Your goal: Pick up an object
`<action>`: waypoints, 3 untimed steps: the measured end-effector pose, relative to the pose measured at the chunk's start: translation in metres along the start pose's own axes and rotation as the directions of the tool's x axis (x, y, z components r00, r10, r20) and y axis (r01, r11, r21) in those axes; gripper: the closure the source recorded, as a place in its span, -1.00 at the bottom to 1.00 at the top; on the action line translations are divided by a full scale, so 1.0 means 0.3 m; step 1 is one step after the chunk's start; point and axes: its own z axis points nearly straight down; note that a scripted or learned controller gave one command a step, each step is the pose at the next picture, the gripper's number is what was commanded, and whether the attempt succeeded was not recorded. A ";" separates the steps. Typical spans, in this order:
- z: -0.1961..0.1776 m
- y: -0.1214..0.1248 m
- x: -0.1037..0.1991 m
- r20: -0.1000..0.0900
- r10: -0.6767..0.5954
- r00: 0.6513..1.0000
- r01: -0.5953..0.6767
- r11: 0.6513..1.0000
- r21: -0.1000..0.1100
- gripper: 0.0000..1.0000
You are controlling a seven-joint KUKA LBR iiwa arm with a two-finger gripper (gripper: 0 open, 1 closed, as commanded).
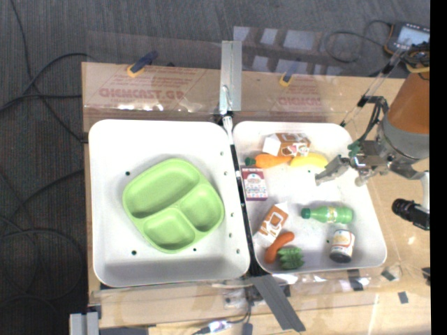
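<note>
The right bin (370, 253) holds several small items. A brown and white box (285, 145) lies at its far side. Just in front are an orange piece (269, 161) and a yellow piece (308, 162). A red and white carton (254, 184) rests by the left wall, and an orange box (272, 220) lies below it. A green bottle (328, 215) lies on its side, with a can (341, 244) and a carrot (283, 247) nearer the front. My gripper (340, 176) hangs open over the bin's right part, above the bottle and right of the yellow piece, with nothing between its fingers.
The left bin (105, 257) holds a green divided plate (173, 204). A metal rail (237, 194) separates the two bins. The arm's orange band (412, 107) rises at the right edge. Cables trail over the carpet at the left.
</note>
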 end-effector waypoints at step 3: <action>0.129 0.287 0.320 0.002 -0.094 0.996 0.094 0.996 -0.001 -1.00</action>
